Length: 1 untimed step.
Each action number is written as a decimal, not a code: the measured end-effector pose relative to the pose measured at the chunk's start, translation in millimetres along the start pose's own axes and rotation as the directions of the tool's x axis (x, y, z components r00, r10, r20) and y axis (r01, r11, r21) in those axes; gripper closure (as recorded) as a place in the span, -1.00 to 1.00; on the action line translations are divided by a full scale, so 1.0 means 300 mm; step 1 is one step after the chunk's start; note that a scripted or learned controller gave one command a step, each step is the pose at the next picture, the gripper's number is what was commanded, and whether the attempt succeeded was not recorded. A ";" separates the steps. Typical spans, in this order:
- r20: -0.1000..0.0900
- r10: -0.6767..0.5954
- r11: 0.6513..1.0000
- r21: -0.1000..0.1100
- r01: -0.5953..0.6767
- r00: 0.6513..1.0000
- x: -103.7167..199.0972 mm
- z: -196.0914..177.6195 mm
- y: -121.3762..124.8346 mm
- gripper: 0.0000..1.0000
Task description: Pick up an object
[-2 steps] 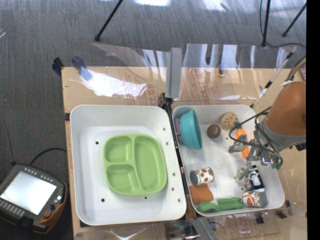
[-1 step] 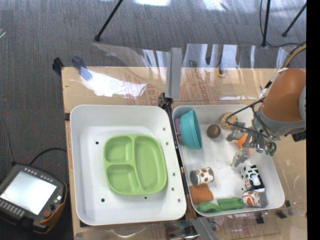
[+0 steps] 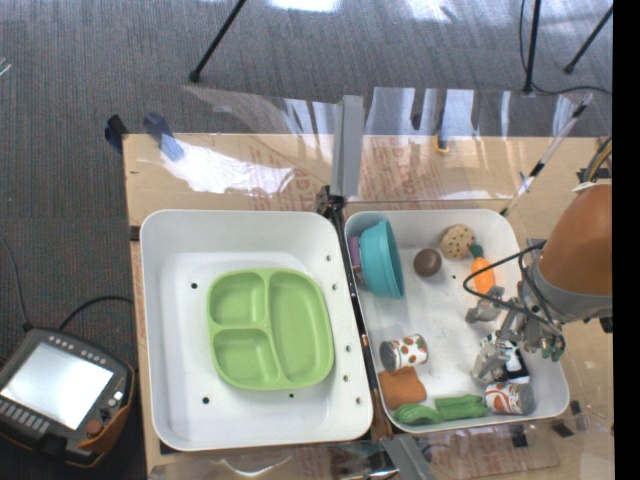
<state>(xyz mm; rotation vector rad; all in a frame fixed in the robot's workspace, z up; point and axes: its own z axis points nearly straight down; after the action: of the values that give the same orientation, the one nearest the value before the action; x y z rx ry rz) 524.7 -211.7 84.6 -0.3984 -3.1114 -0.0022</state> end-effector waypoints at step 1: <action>0.003 0.146 0.989 -0.001 -0.146 0.989 -0.225 -0.003 0.065 -1.00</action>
<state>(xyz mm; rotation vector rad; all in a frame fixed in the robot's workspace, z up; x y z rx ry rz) 594.9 -210.0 85.2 -0.6251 -3.0770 -0.0026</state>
